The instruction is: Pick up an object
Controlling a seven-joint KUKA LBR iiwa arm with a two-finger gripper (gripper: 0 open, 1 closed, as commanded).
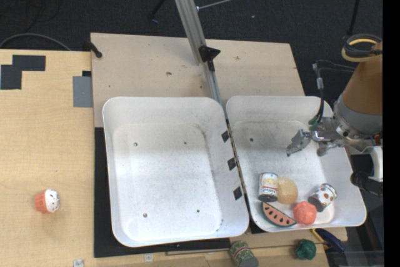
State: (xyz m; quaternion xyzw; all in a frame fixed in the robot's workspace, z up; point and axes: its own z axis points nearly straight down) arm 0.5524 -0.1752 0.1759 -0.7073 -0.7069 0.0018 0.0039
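The right bin [269, 128] holds a cluster of objects at its near end. There is a small tin can [269, 186], a beige round piece [287, 191], a watermelon slice toy [278, 214], a red ball [305, 212] and a brown-and-white object [323, 196]. My gripper [297, 144] hangs over the right bin's middle, up and to the right of the can, apart from all the objects. Nothing shows in its grasp. The grey arm with its orange band [365, 87] comes in from the right.
The left bin [125, 128] lies beside the right one, with black clips along the shared wall. A slanted metal rail [190, 22] rises behind the bins. A red-and-white toy [47, 201] sits on the wooden table at left. A green object [305, 249] and a dark can [240, 252] lie in front of the bins.
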